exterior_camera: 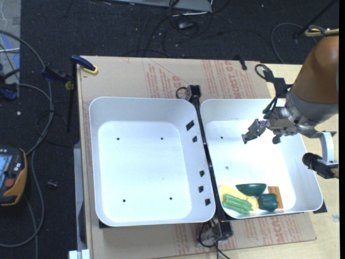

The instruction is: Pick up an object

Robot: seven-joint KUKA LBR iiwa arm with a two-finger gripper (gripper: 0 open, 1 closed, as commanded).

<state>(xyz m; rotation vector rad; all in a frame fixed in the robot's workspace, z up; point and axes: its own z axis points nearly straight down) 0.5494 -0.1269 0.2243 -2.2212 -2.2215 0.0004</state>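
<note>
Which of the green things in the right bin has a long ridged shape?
The light green ridged oblong piece, lying leftmost. The dark green bowl-shaped piece is rounded; the dark green chunky piece is short.

Robotics lab: cardboard-topped bench, loose cables on dark floor, clamp.
</note>
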